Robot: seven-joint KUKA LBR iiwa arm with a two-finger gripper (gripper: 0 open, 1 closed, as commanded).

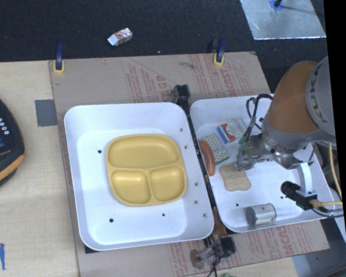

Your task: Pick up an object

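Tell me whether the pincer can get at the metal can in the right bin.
Probably yes: the metal can lies apart from the other things, uncovered, near the bin's front wall, and the pincer hangs nearby over the same bin.

The two bins, the left bin and the right bin, look like smooth white plastic with a mild sheen. The sectioned yellow tray appears to be smooth plastic, slightly glossy. Under the bins lies a sheet of matt brown cardboard printed in faded red, on a pale wood-grain desk. The small can has a shiny metal look. The bread slice looks rough and porous; the sausage looks smooth. The arm's orange band is smooth and semi-glossy.
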